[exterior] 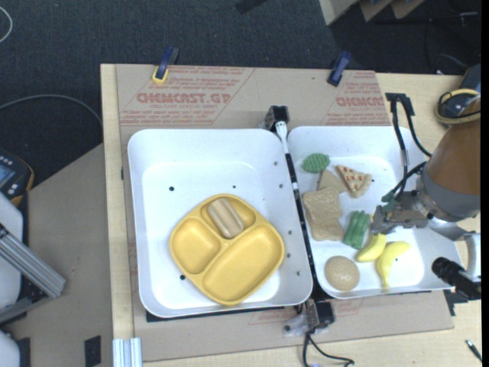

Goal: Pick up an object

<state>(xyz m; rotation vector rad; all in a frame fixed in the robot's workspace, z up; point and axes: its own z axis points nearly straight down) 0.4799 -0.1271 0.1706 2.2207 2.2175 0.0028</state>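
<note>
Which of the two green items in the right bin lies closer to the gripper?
The ribbed green piece beside the gripper; the leafy green one sits far off.

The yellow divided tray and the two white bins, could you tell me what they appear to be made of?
Yellow divided tray: likely moulded plastic, with a smooth, slightly glossy surface and rounded compartments. White bins: probably thin formed plastic, with rounded corners and a soft sheen.

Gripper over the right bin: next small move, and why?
Probably a short straight descent. The gripper sits low in the right bin, at the edge of a tight cluster: the green toy, two bananas and the bread slice. I see nothing held between its fingers, so dropping onto the green toy or the near banana seems the best bet.
</note>
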